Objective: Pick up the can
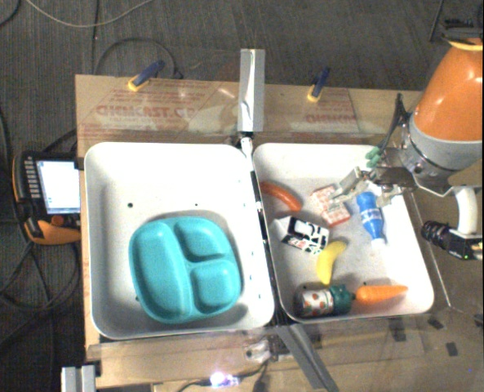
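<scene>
The counter carries 2 shallow white bins side by side. The left bin holds a turquoise divided plate with 3 compartments, lying toward that bin's near edge.

The can lies on its side in the right bin, against the near wall and close to the near-left corner. Its patterned red and white end faces left and its dark green end points right, touching or just beside an orange carrot that lies along the same near wall. A yellow banana rests just behind the can, and a small black and white toy car sits behind the banana. An orange sausage-shaped piece lies along the right bin's left wall, toward the far side. Near the middle of the far half sits a red and white packet, and a blue bottle lies just to its right, pointing toward the near-right corner.

The arm enters over the right bin's far-right corner. The tool hangs above the packet and the bottle's upper end, well apart from the can. Its metal fingers look parted, with nothing visibly caught between them.
</scene>
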Robot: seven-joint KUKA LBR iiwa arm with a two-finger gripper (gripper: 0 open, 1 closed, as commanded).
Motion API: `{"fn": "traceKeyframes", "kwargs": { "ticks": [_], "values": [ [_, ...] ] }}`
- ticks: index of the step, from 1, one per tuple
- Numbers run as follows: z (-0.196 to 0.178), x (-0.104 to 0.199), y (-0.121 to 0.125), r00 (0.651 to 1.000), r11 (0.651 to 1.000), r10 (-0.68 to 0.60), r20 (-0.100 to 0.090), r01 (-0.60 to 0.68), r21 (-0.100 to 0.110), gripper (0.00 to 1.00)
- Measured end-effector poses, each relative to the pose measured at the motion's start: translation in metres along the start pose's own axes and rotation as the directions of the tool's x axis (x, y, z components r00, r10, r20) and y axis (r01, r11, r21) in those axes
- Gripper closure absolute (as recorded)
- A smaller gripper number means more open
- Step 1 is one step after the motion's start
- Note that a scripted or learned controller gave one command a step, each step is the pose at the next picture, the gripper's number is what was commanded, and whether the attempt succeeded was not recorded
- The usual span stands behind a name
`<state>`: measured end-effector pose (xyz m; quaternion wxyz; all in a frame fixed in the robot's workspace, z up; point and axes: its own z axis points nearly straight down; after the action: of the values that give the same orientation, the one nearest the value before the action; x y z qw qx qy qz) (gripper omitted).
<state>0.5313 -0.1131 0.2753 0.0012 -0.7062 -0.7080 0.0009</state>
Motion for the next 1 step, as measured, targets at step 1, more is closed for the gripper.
{"fn": "traceKeyframes", "kwargs": {
  "ticks": [1],
  "values": [
    [0.0334, -0.0144, -0.0019, 0.994, 0.994, 0.109, -0.001, -0.109, 0.001, 0.0]
  ]
}}
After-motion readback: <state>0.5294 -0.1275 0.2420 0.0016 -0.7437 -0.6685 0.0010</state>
